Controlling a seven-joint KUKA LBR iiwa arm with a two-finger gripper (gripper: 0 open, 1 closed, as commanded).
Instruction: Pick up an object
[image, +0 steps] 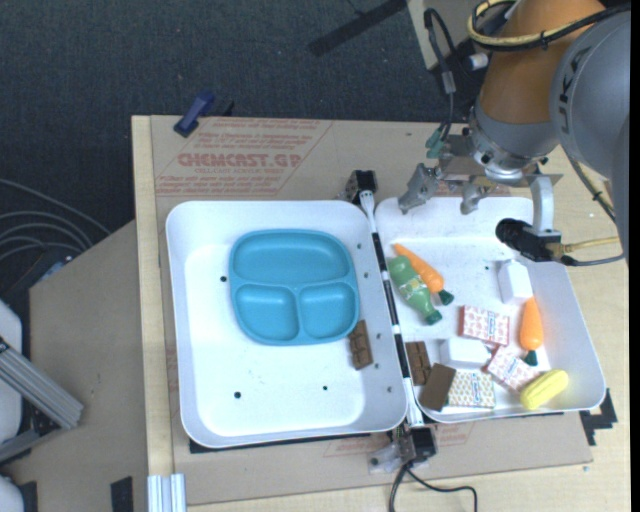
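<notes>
1. Looking at where things stand: the gripper (442, 192) hangs over the back edge of the right bin (580, 345), with its two fingers spread apart and nothing between them. So no pick has happened yet, as far as I can judge.

2. Candidates all sit in the right bin. Nearest the gripper are an orange carrot (419, 264) and a green bottle (414, 289), lying touching each other near the bin's left wall. Farther toward the front there's a white block (515, 280), a second carrot (531, 324), two patterned packets (485, 324), a yellow lemon-ish thing (543, 388) and a brown chocolate bar (418, 361).

3. If it were me, I'd go for the carrot or the bottle, since they're closest. Trouble is they touch, so the fingers need to straddle one across its narrow width, or they'll shove both around. The white block stands more apart and might be the cleaner grab.

4. Come straight down, close, then lift. The stuff in the front corner is packed tight, so I'd skip that.

5. Surface and room: the left bin (190, 300) holds a blue divided tray (292, 285) and another chocolate piece (360, 346) by the divider. Both bins rest on a cardboard sheet (250, 150) with red print, a small blue thing (194, 114) at its back corner. Dark floor around, cables (30, 250) on the left.
</notes>
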